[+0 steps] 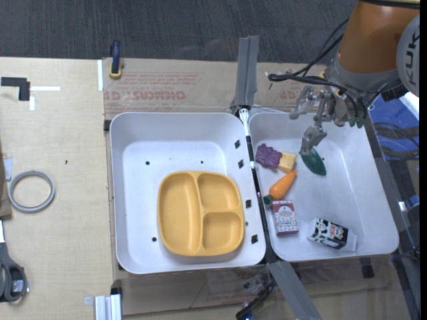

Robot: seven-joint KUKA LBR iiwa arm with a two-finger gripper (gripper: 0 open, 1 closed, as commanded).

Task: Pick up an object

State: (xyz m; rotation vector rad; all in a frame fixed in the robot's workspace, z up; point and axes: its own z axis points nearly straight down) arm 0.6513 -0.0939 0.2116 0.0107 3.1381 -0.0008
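My gripper (312,145) hangs over the back of the right bin (373,199), below the orange-banded wrist. Directly under its tip is a dark green object (314,163), touching or nearly touching it; I cannot tell whether it is gripped or lying on the bin floor. To the left lie a purple toy (268,156), a small yellow block (287,161) and an orange carrot (283,185). Nearer the front are a red and white box (285,217) and a black and white carton (329,233).
The left bin (133,179) holds a yellow divided plate (200,212). On the wooden bench to the left are a grey tape ring (30,191) and scissors (10,282). Cables run from the wrist above the right bin's back wall.
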